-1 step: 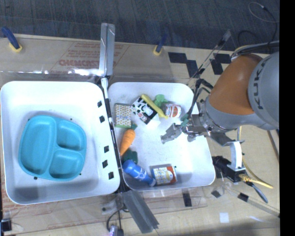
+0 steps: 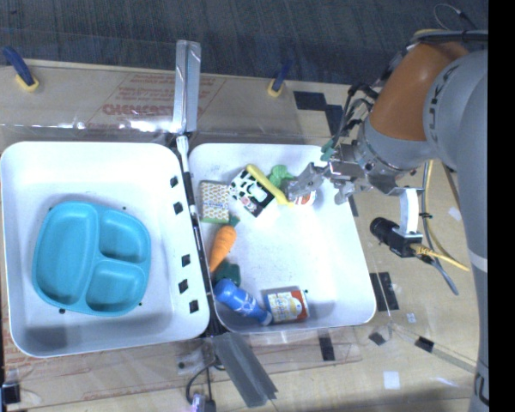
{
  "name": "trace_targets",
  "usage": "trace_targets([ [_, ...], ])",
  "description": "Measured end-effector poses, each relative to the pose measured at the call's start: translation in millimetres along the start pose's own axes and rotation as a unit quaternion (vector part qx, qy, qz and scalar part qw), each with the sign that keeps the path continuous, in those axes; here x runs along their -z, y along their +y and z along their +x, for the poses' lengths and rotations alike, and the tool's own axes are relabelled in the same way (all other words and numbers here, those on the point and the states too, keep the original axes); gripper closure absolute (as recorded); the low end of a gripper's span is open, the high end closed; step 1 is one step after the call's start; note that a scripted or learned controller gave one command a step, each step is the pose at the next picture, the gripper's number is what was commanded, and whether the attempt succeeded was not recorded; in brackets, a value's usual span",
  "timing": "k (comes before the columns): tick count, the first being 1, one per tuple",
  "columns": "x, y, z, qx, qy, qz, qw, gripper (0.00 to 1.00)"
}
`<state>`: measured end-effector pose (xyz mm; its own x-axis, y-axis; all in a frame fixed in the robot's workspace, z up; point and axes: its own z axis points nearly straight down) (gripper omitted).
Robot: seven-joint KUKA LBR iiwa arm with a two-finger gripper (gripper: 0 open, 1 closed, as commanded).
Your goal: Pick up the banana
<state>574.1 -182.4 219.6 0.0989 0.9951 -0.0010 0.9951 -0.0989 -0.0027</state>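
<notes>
We saw the gripper point(image 2: 306, 184) low over the far right part of the right bin point(image 2: 348, 273), its fingers apart and clamped on nothing. The banana point(image 2: 269, 184) lay just to its left, a yellow strip slanting along the edge of a black-and-white carton point(image 2: 251, 196), with something green point(image 2: 280, 175) behind it. Nearer us in that bin lay a carrot point(image 2: 223, 242), a blue bottle point(image 2: 239, 301) and a can point(image 2: 285, 305). The left bin point(image 2: 17, 256) held a blue tray point(image 2: 90, 256).
</notes>
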Motion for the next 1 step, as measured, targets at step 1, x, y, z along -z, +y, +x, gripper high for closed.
trace_targets([
  [1,-89.3,53.9,8.9,0.039,0.0,-0.004,0.9992,0.0],
])
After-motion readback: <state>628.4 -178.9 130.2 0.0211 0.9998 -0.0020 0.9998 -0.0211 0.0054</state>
